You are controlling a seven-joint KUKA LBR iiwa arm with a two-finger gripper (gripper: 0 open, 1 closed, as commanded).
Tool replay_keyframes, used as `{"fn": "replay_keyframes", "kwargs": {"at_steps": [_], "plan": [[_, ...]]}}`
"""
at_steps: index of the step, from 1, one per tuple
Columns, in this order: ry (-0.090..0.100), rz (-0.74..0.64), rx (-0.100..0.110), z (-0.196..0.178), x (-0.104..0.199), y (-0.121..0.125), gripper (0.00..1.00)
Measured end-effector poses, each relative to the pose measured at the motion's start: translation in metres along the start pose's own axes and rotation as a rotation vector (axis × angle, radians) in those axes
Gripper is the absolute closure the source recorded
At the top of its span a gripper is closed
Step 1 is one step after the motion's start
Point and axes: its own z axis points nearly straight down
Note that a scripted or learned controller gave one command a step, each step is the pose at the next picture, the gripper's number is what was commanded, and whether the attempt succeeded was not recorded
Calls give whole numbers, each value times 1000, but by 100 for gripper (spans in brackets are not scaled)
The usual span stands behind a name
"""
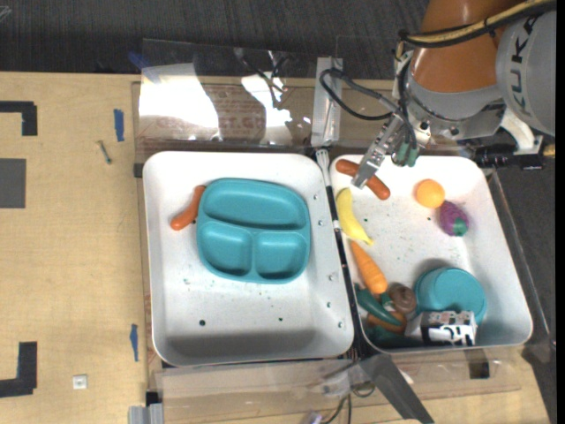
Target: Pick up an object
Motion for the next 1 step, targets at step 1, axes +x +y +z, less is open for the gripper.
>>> {"fn": "replay_keyframes", "kwargs": {"at_steps": [1], "plan": [[1,141,0,0,35,32,100]]}}
